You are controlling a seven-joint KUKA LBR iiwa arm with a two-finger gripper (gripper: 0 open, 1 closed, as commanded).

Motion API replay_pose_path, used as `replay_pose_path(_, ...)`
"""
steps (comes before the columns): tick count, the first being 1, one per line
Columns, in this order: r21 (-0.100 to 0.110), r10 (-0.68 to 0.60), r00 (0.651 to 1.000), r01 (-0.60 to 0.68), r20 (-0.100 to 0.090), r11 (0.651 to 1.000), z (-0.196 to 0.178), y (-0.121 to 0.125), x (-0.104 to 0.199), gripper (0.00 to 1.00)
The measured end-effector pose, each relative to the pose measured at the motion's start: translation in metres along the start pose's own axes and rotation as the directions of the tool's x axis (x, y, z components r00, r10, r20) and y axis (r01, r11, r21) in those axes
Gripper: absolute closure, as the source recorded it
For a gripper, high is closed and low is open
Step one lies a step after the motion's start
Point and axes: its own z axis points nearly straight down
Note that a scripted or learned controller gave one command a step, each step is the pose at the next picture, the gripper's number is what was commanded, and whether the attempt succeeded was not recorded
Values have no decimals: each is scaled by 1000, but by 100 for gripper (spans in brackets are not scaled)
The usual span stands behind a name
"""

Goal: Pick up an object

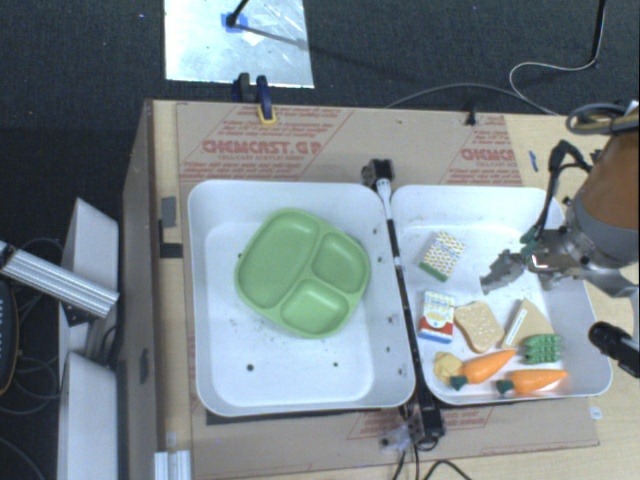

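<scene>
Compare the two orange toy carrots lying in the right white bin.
The upper orange toy carrot lies tilted, its tip rising toward the right; the lower orange toy carrot lies almost level. The upper one sits beside the toast-shaped piece; the lower one sits nearer the right white bin's front rim. Both are orange, tapered, and close together.

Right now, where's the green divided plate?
The green divided plate lies in the left white bin, roughly at its centre, across the divider from the toy food in the right bin.

Plate [303,272] in left bin [215,298]
</scene>
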Motion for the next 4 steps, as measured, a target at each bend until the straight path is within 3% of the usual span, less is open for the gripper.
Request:
replay_pose_path(1, -1, 1, 1000, -1, 1, 1000, 163, 60, 6, 0)
replay_pose_path(2, -2, -1, 1000, 1, 0, 1000, 162, 129, 3, 0)
replay_pose_path(3, -2, -1, 1000, 1, 0, 1000, 152, 130, 3, 100)
replay_pose_path(4, -3, -2, 1000, 2, -1, 1000, 61, 106, 71, 100)
